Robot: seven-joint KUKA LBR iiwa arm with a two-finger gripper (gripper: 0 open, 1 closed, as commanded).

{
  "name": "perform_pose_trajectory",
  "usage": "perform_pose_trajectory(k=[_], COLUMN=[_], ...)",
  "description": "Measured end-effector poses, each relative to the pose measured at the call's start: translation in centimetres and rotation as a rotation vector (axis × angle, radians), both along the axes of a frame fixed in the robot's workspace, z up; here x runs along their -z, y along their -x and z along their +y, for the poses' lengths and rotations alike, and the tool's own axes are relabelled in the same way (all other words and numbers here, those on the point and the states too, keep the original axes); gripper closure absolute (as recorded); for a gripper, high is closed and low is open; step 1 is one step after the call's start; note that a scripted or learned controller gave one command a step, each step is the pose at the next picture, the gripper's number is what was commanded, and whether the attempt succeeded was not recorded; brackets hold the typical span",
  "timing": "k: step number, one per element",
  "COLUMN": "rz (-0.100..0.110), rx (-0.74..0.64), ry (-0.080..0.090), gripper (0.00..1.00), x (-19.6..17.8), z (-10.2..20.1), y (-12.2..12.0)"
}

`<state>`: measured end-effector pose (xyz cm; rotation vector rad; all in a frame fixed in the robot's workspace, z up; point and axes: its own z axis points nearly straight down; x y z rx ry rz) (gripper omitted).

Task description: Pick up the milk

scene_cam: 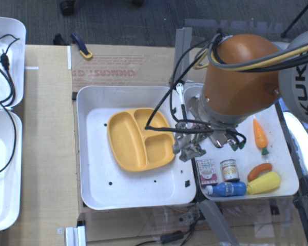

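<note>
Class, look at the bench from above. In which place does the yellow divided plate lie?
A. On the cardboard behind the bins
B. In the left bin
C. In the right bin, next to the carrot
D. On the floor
B. The yellow divided plate lies flat on the floor of the left bin, while the carrot lies in the right bin.
</note>
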<state>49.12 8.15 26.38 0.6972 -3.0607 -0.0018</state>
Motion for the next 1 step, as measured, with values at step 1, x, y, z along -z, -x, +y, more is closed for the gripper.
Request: perform_pose_trajectory(k=[1], rz=[-0.002], rx=[-0.072], ry=[-0.001], gripper=[1.0], x=[-0.11], z=[-1.92], y=[-4.81])
